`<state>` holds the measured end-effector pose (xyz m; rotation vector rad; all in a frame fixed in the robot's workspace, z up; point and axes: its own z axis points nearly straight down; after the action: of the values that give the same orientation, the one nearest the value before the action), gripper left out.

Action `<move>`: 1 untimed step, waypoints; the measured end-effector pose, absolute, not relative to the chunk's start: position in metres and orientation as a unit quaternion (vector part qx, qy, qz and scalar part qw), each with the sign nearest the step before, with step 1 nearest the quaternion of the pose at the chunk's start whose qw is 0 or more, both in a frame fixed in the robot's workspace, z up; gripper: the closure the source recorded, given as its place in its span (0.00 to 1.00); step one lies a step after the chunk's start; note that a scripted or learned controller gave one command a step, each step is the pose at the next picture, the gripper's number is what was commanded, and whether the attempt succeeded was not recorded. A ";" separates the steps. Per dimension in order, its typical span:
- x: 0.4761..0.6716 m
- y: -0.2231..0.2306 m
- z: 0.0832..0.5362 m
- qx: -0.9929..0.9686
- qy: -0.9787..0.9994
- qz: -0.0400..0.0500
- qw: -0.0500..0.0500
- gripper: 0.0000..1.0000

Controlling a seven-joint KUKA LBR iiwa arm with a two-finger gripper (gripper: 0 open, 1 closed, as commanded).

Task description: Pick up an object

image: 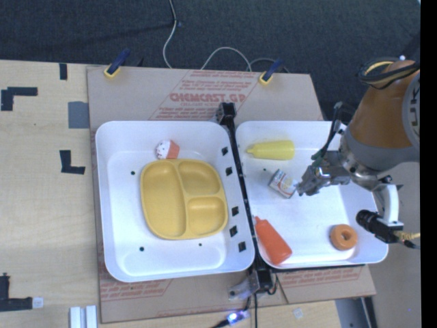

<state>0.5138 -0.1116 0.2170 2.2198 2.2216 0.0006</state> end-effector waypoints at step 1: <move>0.533 -0.052 0.214 0.705 0.710 0.000 -0.001 1.00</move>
<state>0.5331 -0.0522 0.2141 2.2147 2.2309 0.0002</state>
